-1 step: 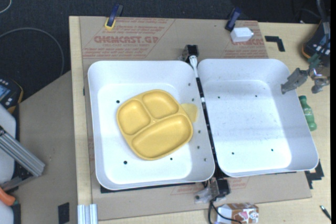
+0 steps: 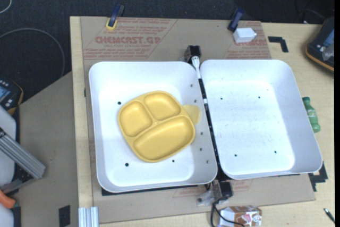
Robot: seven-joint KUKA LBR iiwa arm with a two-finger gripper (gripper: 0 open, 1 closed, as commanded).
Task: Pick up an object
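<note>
At the near edge, a small brown-and-white item (image 2: 242, 216) with wires is seen, cut off by the frame; what it is cannot be made out. Near left, a grey metal rail (image 2: 22, 157) and an orange tip (image 2: 5, 200) are cropped too.

The yellow divided plate (image 2: 155, 126) is found in the left bin (image 2: 106, 87), lying flat at about the centre, nearer the bin's right wall. Three compartments are seen: one large at the near side, two smaller at the far side. A pale yellow bit (image 2: 192, 113) is seen sticking out at the plate's right edge; whether it's part of the plate or something under it cannot be told.

The right bin (image 2: 255, 141) is set just beside it, with the rims touching along a dark strip (image 2: 204, 109). A green object (image 2: 311, 114) is seen at its right rim, partly hidden.

Farther back, the printed board (image 2: 159, 34) is held by a yellow clamp (image 2: 112, 18) and a blue clamp (image 2: 235, 19) next to a white block (image 2: 244, 35). A dark device (image 2: 322, 48) at far right is cut off.

Claw state: cannot be told.
</note>
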